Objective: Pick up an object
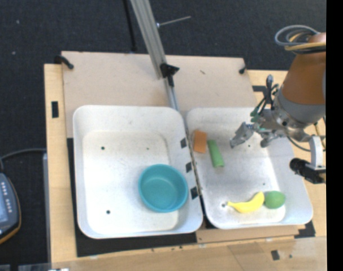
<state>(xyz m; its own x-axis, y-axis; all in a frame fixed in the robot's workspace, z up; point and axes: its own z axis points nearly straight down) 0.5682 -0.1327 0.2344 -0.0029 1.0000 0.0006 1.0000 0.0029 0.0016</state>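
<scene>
So the hand [251, 135] hangs over the upper part of the right bin [290, 208], fingers spread fairly wide with nothing between them; looks like it hasn't gone for anything yet. Closest candidate is the green cylinder [216, 153], which lies to the hand's left in the camera view and a touch lower; its long axis runs roughly top to bottom with a slight slant, so I'd guess the fingers want to straddle it sideways. The orange block [200, 141] sits just beside it at the bin's left wall; the banana [246, 204] and green fruit [274, 199] are touching, well apart at the bottom edge.
</scene>
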